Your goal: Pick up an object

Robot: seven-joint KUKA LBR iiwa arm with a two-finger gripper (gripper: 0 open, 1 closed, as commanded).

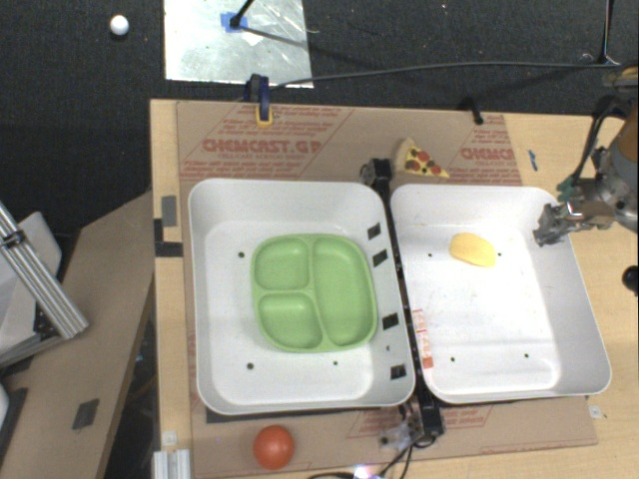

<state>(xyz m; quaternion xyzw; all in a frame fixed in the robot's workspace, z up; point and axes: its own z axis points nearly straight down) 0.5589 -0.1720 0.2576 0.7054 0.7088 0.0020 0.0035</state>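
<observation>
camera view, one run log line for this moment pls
arm: at right edge | gripper: over right bin rim, nothing seen held | yellow object: in right bin, apart from gripper | green tray: left bin

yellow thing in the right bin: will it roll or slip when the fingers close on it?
The yellow object looks rounded and smooth, so it may squirt sideways under a pinch. Its oval shape suggests it would rock or roll a little across its short side. It lies alone on the flat floor of the right bin, so nothing would stop a nudge. The gripper sits near it.
</observation>
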